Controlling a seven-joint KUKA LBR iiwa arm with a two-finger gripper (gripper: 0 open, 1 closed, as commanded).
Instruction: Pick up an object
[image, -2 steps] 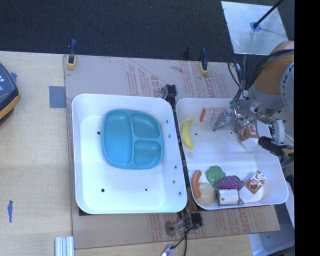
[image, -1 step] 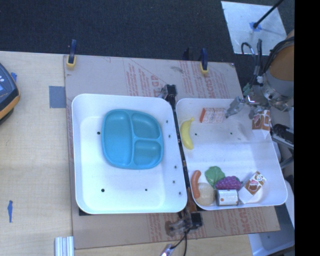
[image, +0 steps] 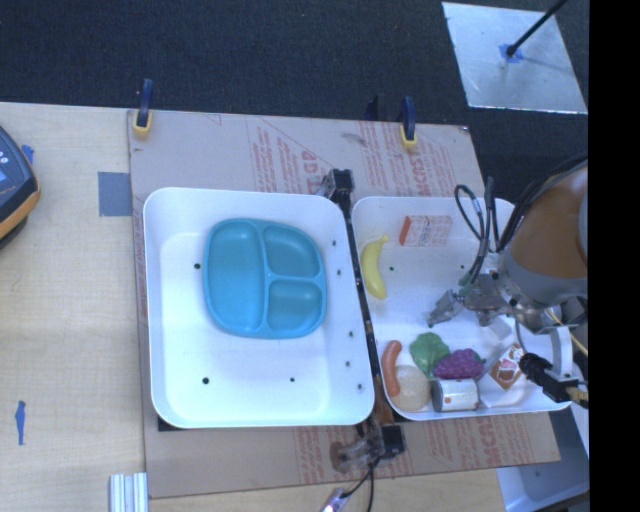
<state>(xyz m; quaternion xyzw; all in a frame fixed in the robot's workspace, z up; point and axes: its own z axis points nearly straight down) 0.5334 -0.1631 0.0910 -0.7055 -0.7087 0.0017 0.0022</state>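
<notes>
While the gripper (image: 447, 307) is hanging splayed wide and empty over the right bin (image: 420, 206), we are flagging the crowded grapes (image: 459, 363) and lettuce (image: 429, 350) below: fingers risk snagging neighbours

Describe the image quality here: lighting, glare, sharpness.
Camera view: even, soft light with faint shadows; the white bins are bright and nearly washed out, with no hard glare on the blue divided plate. The gripper and the small food items near it, such as the banana, look soft; print on the carton is unreadable. The dark floor at the top shows little detail.
</notes>
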